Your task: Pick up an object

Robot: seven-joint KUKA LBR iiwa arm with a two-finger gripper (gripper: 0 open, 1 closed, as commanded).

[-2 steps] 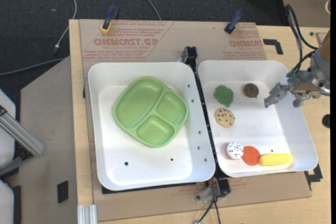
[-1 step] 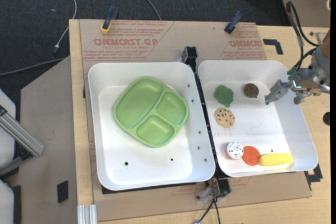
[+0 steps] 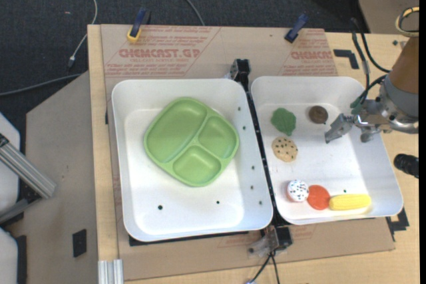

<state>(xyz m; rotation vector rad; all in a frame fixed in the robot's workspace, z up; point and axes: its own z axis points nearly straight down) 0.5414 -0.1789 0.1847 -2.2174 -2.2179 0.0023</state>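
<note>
The right bin [image 3: 376, 166] holds several small items. A green leafy piece [image 3: 283, 120] and a brown round piece [image 3: 318, 114] lie near its back. A speckled cookie [image 3: 285, 149] lies left of centre. Along the front sit a white dotted ball [image 3: 297, 191], an orange ball [image 3: 318, 197] and a yellow piece [image 3: 350, 202]. My gripper [image 3: 351, 134] hangs over the right half of this bin, just right of the brown piece. It is open, with nothing between its fingers.
The left bin [image 3: 156, 209] holds a green divided plate [image 3: 192, 141]. A black clamp [image 3: 240, 68] sits where the two bins meet at the back. Blue clips [image 3: 138, 24] hold the cardboard sheet under the bins. Cables run along the right side.
</note>
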